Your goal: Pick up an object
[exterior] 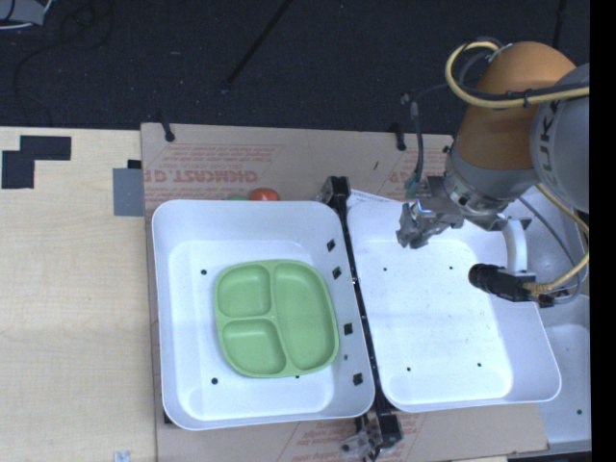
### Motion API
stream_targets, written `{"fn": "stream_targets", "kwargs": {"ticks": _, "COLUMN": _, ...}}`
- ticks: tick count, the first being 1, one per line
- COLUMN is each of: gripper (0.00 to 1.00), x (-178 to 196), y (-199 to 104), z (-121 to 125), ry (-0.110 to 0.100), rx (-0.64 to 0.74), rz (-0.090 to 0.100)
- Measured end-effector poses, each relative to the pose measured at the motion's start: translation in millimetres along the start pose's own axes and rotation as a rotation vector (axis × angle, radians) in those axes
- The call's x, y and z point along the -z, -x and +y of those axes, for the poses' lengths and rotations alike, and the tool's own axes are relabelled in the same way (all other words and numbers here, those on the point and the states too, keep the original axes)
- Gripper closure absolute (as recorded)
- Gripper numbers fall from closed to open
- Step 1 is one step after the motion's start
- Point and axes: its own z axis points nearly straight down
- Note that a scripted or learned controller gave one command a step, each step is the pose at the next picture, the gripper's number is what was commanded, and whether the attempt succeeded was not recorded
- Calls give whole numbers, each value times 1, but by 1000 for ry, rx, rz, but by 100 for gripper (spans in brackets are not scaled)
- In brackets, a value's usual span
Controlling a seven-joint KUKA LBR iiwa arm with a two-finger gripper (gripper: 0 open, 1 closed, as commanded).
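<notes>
Green divided plate (276, 317) sits in the left bin (183, 258); the gripper (421, 227), grip state unclear, hangs over the right bin (539, 373) and should cross over and pinch the plate's rim.

A pale wooden bench top (67, 296) is stretching across the left; a brown cardboard sheet (289, 157) with red printing is lying over it; dark carpeted floor (241, 46) is filling the far side, with loose cables (260, 37) trailing across it; black and grey patches (38, 157) are marking the wood.
</notes>
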Motion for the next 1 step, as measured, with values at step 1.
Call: {"fn": "stream_targets", "kwargs": {"ticks": 1, "gripper": 100, "x": -12, "y": -40, "z": -37, "ry": -3, "rx": -1, "rz": 0}}
